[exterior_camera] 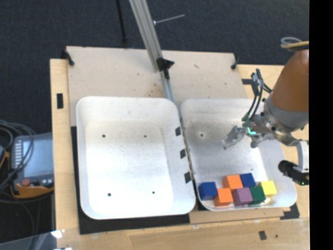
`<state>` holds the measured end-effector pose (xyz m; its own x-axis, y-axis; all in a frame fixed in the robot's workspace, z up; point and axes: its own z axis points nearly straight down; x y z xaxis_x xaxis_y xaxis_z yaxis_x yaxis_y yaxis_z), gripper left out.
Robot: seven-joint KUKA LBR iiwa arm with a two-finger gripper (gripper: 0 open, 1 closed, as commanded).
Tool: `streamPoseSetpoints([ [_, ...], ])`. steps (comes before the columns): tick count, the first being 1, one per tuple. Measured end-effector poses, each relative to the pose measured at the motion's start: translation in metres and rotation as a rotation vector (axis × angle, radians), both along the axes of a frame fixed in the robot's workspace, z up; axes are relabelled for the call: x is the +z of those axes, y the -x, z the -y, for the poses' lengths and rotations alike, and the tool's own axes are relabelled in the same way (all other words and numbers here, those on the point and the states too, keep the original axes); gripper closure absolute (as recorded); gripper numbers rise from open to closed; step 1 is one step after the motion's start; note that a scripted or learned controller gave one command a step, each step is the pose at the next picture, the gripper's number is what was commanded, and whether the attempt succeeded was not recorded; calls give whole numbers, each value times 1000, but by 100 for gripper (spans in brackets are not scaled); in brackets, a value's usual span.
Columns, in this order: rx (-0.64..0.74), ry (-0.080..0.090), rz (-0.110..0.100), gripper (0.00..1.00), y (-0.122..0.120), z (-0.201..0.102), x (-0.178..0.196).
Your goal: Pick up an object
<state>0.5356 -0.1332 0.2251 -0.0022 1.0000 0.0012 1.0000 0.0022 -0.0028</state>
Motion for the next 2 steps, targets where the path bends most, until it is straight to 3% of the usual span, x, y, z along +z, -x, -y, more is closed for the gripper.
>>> streamPoseSetpoints([
  [1, -3, 1, 4, 0, -1, 0, 2],
  [2, -5, 2, -1, 0, -2, 0, -40],
])
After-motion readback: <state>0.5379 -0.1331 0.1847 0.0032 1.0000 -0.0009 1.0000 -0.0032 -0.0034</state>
